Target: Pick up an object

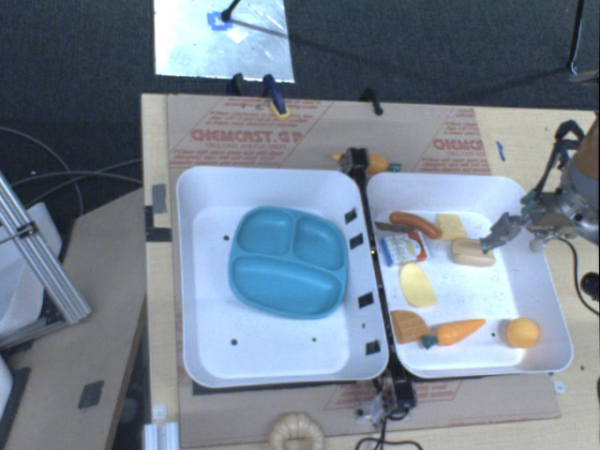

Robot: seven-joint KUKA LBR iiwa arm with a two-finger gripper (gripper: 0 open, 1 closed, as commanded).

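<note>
The right bin [525, 195] holds several toy foods. A red sausage [414, 222] and a pale yellow cheese slab [452, 226] lie at its back. In front of them are a tan block [472, 253] and a small printed packet [401, 248]. A yellow oval piece [417, 285] sits in the middle. A brown wedge [409, 325], a carrot [457, 331] and an orange [521, 332] lie along the front. My gripper [497, 235] hangs low over the bin's right half, just above and right of the tan block, with nothing seen in it.
The left bin [202, 336] carries a blue divided plate [288, 260]. A black divider with clips [367, 270] runs between the bins. The arm's wrist [562, 209] overhangs the right bin's right wall. A small yellow object [376, 164] sits behind the bins.
</note>
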